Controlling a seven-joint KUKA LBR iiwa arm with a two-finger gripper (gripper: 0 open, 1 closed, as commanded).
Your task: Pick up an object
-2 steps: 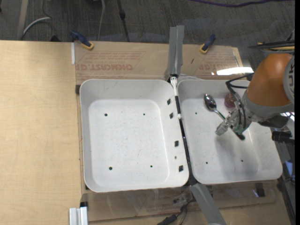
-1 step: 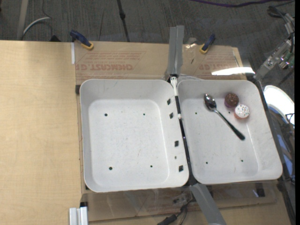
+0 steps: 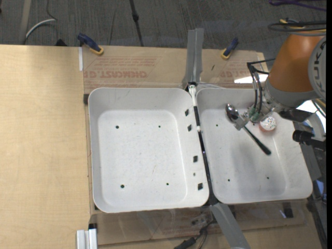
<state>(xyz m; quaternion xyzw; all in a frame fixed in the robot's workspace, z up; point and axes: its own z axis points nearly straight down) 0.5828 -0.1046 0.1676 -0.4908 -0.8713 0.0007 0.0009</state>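
A spoon [image 3: 248, 130] with a metal bowl and a black handle lies slantwise in the right bin [image 3: 249, 185], bowl toward the back left. A small round red and white object [image 3: 268, 124] rests just right of the spoon's neck. My gripper [image 3: 252, 116] hangs below the orange-banded arm [image 3: 294, 61], low over the back of the right bin. It sits right by the spoon's neck and just left of the round object. Nothing is visibly held.
The left bin [image 3: 142, 196] lies beside the right one, joined by a grey divider bar [image 3: 194, 61] with black clips. Cardboard lies under both bins, and a wooden bench top [image 3: 41, 139] spreads to the left. Cables hang by the arm's wrist.
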